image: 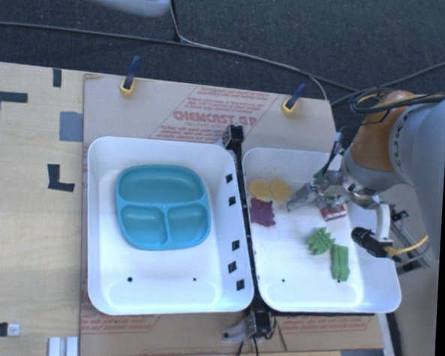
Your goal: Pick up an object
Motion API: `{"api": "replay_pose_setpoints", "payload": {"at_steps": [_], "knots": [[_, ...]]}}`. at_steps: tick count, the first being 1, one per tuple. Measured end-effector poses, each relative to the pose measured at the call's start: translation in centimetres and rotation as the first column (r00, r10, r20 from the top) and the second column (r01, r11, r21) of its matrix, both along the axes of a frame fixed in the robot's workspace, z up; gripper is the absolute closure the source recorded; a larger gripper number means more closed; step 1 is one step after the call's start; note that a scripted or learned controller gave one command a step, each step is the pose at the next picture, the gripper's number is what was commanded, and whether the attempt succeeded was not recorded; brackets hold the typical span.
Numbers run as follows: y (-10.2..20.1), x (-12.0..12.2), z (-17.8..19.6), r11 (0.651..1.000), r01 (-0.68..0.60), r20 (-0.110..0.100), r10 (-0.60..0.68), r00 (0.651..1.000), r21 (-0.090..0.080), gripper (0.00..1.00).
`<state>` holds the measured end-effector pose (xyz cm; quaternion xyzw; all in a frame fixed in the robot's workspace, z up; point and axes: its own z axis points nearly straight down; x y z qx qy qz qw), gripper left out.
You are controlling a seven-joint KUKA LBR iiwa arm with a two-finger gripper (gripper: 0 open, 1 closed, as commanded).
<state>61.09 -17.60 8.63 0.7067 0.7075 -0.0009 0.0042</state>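
Observation:
In the right bin (373, 295) lie two yellow slices (270, 190), a purple piece (262, 212), a green leafy piece (320, 241) and a green pod (340, 262). My gripper (311, 207) hangs low over the bin's far middle, just right of the yellow slices, with its fingers spread open. One grey finger (296, 200) points left toward the slices. A small red and white piece (332, 212) sits by the other finger; I cannot tell whether they touch. Nothing shows between the fingers.
The left bin (96, 279) holds a blue divided tray (162, 207). A black divider (239, 212) runs between the bins. The arm's grey body and orange band (375, 145) lean in over the right bin's far right corner. Cables (384, 247) trail at the right rim.

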Motion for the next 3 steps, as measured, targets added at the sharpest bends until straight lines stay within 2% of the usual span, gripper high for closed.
{"api": "replay_pose_setpoints", "payload": {"at_steps": [1, 2, 3], "knots": [[0.1, 0.1, 1.1, 1.0, -0.002, 0.002, 0.002, 1.0, 0.001, 1.0], [0.7, 0.3, 5.3, 1.0, -0.002, -0.004, 0.002, 1.0, 0.008, 1.0], [1.0, 0.2, 9.3, 1.0, -0.001, -0.004, 0.001, 1.0, 0.008, 1.0]]}}
